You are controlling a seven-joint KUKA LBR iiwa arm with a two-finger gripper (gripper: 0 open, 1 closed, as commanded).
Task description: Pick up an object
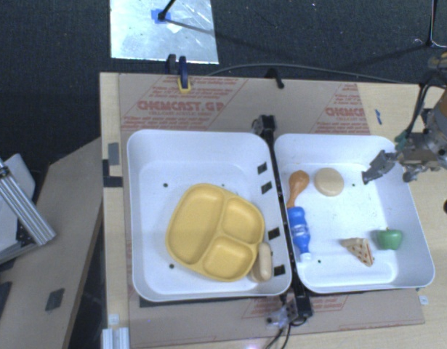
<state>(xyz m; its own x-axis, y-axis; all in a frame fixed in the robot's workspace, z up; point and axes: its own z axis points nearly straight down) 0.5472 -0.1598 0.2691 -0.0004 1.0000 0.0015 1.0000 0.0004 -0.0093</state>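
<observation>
The right bin [408,217] holds several small things: a round beige bun [328,182], an orange drumstick [298,185], a blue bottle [299,231] lying along the left wall, a tan wedge [360,251] and a green pepper [389,238]. My gripper [392,171] hangs over this bin's far right part, to the right of the bun and apart from it. Its two dark fingers [376,167] are spread, with nothing between them.
The left bin [147,195] contains a yellow divided tray [212,231] and a small beige roll [263,262] at the tray's right edge. A black divider [278,195] with clips runs between the bins. Cardboard [208,104] lies under both.
</observation>
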